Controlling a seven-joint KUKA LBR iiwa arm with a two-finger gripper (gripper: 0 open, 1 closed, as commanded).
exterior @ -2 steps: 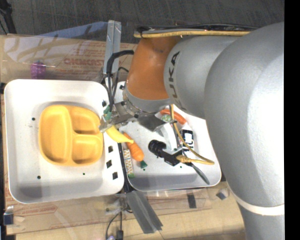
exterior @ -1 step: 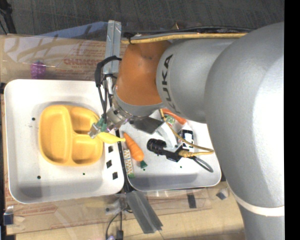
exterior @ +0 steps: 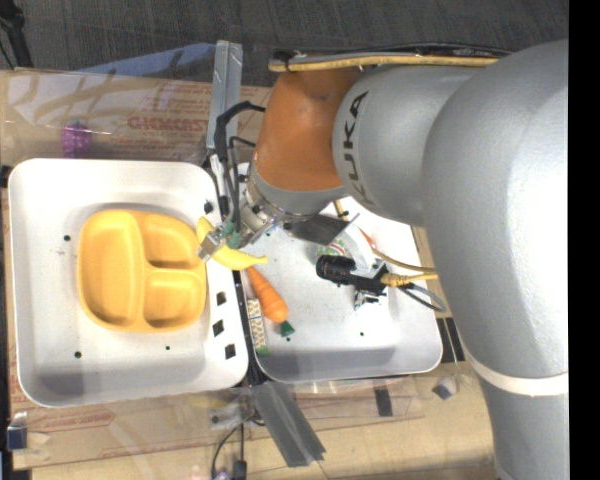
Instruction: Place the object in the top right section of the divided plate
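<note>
Probably a robotics lab: KUKA arm [exterior: 420, 138], white bins [exterior: 40, 268], taped bench [exterior: 130, 118].

Readable: black letters "KU" on the grey arm [exterior: 355, 133] just beside its orange band, partly cut off by the curve. Faint reddish print on the clear plastic sheet [exterior: 130, 118] at twelve o'clock of the left bin, too blurred to decipher.

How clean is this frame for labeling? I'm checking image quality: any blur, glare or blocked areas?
Camera view: the arm looms large and soft-edged, covering much of the right bin; the yellow divided plate and carrot are fairly sharp; the banana at the gripper is small and partly hidden; white bins look bright, with mild shadow along the left bin's lower edge.
</note>
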